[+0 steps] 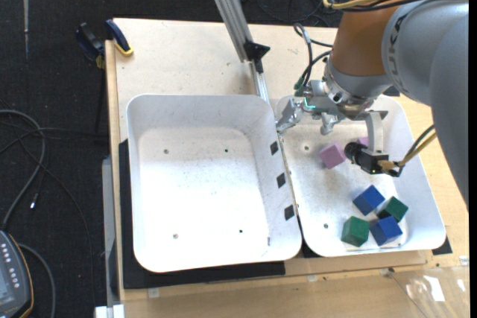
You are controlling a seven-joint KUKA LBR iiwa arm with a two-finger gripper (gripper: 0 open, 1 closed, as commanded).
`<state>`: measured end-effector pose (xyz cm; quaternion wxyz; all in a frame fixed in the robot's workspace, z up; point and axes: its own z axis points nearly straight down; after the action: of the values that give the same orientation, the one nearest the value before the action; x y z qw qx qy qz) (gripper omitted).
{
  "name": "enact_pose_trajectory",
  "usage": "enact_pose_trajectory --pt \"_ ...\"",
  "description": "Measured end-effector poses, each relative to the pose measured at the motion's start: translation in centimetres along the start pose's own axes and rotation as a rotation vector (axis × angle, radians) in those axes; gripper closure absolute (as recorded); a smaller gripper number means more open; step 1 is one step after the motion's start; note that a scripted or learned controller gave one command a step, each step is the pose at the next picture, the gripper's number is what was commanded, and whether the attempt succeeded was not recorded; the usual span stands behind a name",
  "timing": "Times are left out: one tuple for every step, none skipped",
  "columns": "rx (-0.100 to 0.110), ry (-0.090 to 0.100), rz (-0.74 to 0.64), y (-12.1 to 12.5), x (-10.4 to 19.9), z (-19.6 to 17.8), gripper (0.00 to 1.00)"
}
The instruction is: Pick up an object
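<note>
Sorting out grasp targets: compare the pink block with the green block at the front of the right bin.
The pink block is pale pink; the green block is dark green. The pink block lies alone mid-bin, just below the gripper; the green block sits near the front rim of the right bin, beside a blue block. Both are small cubes of similar size, resting in the same bin.

Overhead, slanted — both bins point(149, 115).

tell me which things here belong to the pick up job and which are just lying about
Job: gripper; pink block; two blue blocks; two green blocks; right bin.

Lying about: left bin; clamp at the bench corner; metal rail; cables on the floor.
</note>
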<state>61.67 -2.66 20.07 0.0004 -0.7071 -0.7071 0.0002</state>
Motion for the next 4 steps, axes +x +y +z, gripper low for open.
enact_pose_trajectory --pt "0.0 -0.002 0.005 -0.1 -5.1 0.6 0.0" --pt "0.007 -0.001 0.005 -3.6 -8.3 6.0 0.0" --pt "-0.008 0.001 -0.008 -1.6 -3.3 0.2 0.0" --pt "0.004 -0.002 0.006 -3.0 -9.3 5.2 0.0"
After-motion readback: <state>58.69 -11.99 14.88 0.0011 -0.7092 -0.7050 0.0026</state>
